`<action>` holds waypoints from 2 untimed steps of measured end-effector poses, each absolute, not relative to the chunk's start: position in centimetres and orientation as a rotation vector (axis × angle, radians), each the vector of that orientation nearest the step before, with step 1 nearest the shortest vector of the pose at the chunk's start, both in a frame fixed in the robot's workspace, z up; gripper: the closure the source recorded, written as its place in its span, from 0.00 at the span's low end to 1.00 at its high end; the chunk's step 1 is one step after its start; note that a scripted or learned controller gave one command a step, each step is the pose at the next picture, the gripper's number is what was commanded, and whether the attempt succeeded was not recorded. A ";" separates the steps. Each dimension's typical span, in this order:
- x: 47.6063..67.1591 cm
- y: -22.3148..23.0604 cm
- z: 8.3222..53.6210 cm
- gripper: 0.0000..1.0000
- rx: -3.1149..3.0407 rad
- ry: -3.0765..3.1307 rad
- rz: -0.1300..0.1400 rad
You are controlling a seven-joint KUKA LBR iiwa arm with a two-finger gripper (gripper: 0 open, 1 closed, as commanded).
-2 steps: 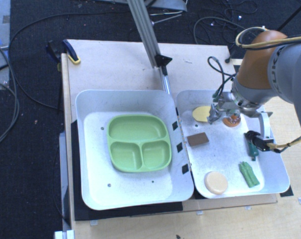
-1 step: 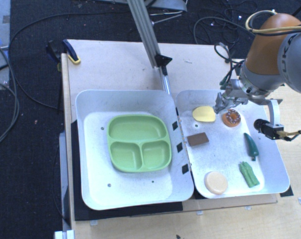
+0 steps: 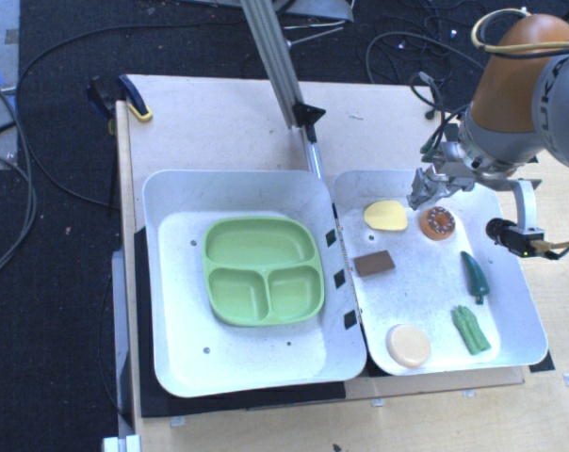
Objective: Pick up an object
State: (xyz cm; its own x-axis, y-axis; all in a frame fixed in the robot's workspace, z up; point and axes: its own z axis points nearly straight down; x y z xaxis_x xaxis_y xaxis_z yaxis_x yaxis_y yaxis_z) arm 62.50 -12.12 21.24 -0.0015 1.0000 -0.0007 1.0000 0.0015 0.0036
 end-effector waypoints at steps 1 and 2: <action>61.5 -6.1 22.0 1.00 2.214 2.232 0.002; 61.3 -0.8 23.3 1.00 2.212 2.231 0.004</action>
